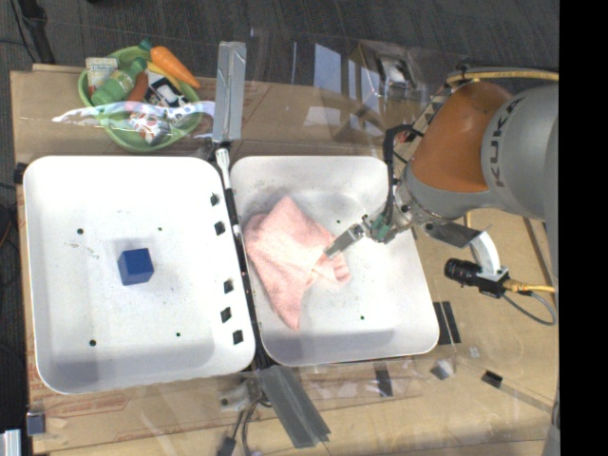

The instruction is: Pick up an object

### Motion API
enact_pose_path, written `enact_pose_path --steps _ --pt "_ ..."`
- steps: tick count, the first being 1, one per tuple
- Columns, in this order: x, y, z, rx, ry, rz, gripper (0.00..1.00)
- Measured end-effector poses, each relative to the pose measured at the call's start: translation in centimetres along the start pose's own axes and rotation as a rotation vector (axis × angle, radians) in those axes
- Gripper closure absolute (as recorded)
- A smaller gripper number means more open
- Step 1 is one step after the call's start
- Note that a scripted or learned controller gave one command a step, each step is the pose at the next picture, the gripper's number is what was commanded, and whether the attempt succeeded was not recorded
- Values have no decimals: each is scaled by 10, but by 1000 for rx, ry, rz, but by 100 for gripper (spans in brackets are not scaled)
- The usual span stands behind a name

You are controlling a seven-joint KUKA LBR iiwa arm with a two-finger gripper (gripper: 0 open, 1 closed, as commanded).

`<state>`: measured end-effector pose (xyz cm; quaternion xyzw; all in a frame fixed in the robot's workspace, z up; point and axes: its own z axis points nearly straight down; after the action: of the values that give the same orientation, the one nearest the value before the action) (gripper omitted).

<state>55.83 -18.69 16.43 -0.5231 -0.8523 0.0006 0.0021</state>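
Observation:
A crumpled pink cloth (pixel 285 255) lies in the right bin (pixel 404 302), left of its centre. In the left bin (pixel 57 283) a small blue cube (pixel 136 265) sits alone near the middle. The gripper (pixel 334 247) reaches in from the right, slanting down to the left, and its tip rests at the cloth's right edge. The grey arm with its orange band (pixel 456 150) hangs over the right bin's far right corner. Nothing is lifted off the bin floor.
A green bowl (pixel 142 136) of toy vegetables and packets stands on the bench behind the left bin. A ridge with black clips (pixel 228 255) divides the two bins. Loose tape and small bits lie on the bench in front.

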Motion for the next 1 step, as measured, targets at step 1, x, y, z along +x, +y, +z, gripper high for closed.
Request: enact_pose_path --steps 1 --pt "4 21 66 -1 0 -163 0"
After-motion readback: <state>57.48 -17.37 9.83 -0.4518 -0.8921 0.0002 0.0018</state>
